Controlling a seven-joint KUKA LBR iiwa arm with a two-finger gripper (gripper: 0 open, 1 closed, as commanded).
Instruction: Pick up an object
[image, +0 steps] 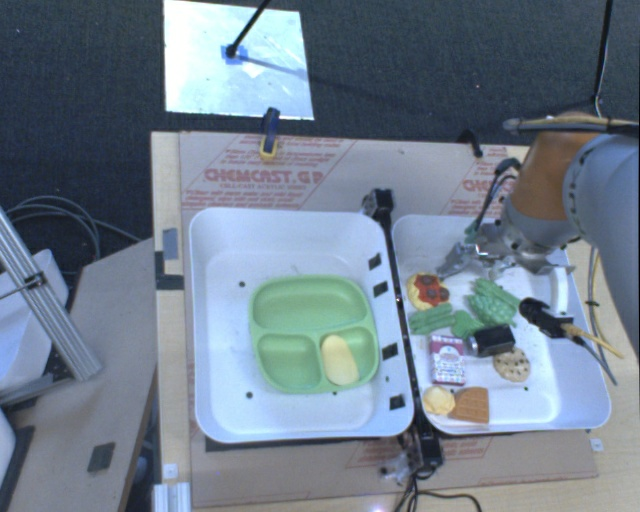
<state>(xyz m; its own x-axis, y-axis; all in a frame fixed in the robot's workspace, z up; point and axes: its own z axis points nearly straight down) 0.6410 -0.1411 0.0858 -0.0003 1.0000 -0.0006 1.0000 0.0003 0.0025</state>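
My gripper (455, 261) hangs over the back part of the right bin (580, 405), just behind a round pizza toy (429, 291); nothing shows between its tips. In front of it lie a green pea pod (432, 321), a green leafy piece (494, 300), a black block (492, 340), a pink carton (448, 360), a cookie (511, 365), a yellow piece (438, 400) and an orange cracker (472, 404).
The left bin (230, 250) holds a green divided tray (300, 305) with a yellow toy (340, 359) in its front right compartment. A black divider (392, 300) runs between the bins. The grey arm (590, 190) enters from the right.
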